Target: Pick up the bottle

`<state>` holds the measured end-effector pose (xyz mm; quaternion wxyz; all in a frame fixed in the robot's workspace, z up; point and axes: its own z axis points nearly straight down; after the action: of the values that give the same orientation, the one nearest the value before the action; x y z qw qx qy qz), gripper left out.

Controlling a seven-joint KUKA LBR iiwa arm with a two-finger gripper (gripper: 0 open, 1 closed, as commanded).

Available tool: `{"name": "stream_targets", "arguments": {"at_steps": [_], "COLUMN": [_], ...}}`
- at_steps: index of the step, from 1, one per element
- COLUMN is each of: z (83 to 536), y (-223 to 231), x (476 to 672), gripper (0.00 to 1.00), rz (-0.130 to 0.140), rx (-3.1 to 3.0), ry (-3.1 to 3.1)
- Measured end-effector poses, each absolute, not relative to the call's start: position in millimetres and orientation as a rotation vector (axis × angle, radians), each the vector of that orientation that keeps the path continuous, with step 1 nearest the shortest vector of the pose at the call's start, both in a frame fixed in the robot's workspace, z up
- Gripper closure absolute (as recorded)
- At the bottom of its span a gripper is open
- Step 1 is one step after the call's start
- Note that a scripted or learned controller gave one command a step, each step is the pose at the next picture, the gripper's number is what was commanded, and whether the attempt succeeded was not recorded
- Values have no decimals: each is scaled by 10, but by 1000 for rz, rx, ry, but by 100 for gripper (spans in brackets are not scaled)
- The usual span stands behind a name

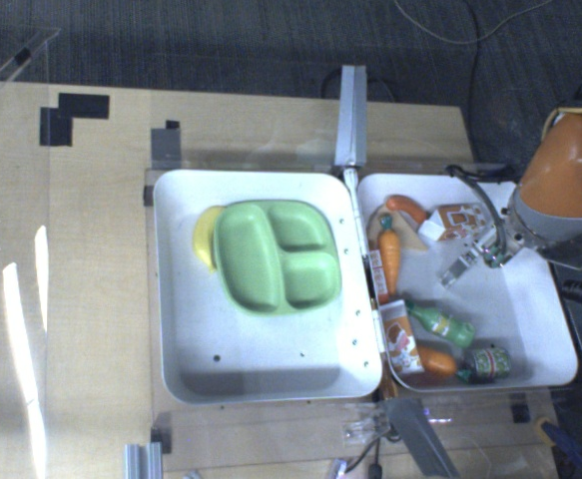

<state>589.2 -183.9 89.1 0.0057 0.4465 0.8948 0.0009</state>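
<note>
Below, green bottle (444, 324) lying flat in right bin (540, 297), gripper (470, 257) above, fingers spread, holding nothing

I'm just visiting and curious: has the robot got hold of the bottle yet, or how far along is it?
Not yet. The claw hangs over the right bin with nothing between its fingers. The green bottle lies on the bin floor below it, beside the carton, untouched. Reaching down, gripping and lifting are all left.

Surface (81, 297): two bins side by side. Left bin (186, 367): divided tray (276, 254) lying over a flat item, possibly a plate (205, 238). Right bin (545, 352): carrot (390, 257) at left wall, bottle (444, 323) in the front half, pincer (465, 262) above centre.
</note>
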Motion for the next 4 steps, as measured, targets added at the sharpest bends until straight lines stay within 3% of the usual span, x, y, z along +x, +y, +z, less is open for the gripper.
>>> {"name": "stream_targets", "arguments": {"at_steps": [1,2,3,4], "z": [896,920,905,894], "y": [-1301,-996,-970,-1388], "x": [5250,4940,5361,5702], "gripper": [0,0,0,0], "rz": [7,0,-7,6], "rx": [1350,1245,1049,1436], "ry": [2824,2851,2943,2779]}}
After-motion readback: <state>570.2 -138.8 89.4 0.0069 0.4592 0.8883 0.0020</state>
